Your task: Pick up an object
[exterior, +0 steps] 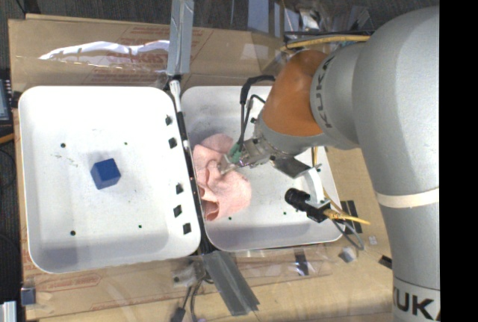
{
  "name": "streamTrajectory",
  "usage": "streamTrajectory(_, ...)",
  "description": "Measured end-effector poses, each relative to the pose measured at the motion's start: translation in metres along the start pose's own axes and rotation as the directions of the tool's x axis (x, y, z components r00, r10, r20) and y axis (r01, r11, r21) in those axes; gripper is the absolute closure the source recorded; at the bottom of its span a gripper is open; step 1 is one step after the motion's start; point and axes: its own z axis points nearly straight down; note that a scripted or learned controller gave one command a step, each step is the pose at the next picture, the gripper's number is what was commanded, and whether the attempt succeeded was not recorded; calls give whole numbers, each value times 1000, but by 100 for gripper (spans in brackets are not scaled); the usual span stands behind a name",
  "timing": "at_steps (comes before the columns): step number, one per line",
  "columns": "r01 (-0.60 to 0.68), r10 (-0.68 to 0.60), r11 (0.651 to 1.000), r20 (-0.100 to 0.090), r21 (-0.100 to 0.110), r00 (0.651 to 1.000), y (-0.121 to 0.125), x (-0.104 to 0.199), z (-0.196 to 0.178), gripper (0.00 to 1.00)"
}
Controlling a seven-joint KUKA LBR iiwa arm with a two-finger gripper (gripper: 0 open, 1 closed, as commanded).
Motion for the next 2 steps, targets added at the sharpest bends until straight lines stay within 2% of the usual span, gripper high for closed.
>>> streamTrajectory(2,0,0,1000,0,0,1000,0,0,0,0)
